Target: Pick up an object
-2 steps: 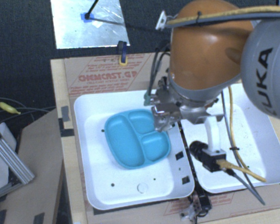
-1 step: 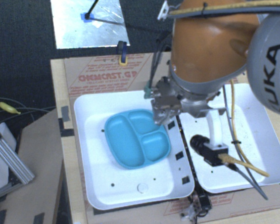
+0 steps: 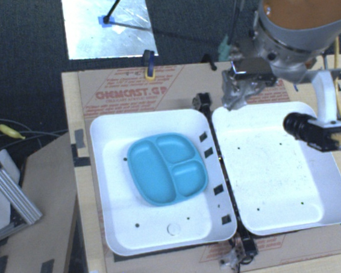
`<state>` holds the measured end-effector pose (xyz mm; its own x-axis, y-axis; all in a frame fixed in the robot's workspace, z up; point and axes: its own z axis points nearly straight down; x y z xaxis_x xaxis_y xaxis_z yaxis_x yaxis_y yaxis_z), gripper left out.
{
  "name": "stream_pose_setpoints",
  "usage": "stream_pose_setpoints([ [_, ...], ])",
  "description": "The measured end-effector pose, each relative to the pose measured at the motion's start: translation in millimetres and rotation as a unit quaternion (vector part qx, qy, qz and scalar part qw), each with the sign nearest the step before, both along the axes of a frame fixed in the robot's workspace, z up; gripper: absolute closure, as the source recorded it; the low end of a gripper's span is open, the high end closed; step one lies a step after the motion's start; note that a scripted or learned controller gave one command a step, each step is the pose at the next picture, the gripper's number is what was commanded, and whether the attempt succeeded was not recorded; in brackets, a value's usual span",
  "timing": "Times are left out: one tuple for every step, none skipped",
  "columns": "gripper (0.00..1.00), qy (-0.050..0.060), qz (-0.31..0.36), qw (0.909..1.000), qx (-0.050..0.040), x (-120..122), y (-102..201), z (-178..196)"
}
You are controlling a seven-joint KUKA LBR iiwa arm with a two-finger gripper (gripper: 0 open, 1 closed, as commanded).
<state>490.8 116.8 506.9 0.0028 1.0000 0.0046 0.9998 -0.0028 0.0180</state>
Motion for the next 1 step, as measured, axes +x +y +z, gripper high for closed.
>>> stream_pose_setpoints([
  [1.0, 0.009, 0.0, 1.0, -0.0025, -4.3, -46.5, -47.4],
])
